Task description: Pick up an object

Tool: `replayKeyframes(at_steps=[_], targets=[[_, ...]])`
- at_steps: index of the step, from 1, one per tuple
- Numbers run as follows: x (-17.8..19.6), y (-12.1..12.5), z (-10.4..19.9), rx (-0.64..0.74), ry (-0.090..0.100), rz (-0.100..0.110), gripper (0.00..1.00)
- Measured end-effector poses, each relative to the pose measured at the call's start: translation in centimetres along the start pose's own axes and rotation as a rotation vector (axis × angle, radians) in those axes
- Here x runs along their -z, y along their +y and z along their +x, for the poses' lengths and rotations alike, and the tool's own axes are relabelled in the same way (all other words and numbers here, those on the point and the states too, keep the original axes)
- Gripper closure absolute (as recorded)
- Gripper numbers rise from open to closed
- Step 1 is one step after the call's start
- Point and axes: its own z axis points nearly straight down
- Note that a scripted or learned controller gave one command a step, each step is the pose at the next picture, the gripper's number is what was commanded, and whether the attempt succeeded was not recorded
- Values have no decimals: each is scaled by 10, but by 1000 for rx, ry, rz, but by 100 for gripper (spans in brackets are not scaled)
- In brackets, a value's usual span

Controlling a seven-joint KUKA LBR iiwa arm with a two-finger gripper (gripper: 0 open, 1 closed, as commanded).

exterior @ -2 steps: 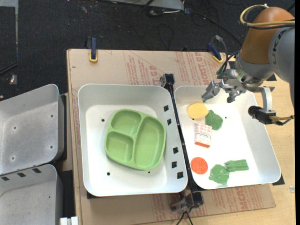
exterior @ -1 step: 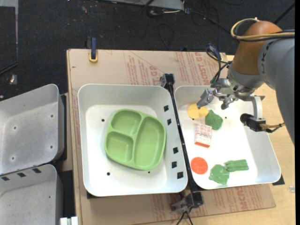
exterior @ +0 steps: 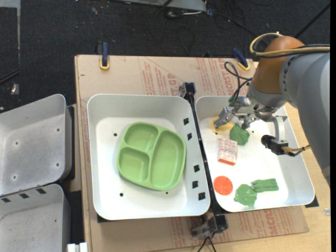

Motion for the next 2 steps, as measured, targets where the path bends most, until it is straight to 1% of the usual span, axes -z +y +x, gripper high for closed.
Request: replayKeyframes(at_steps=[1,2], targets=[[15,2,0,1,-2,-8,100],[78,0,1,2,-2,-7,100]])
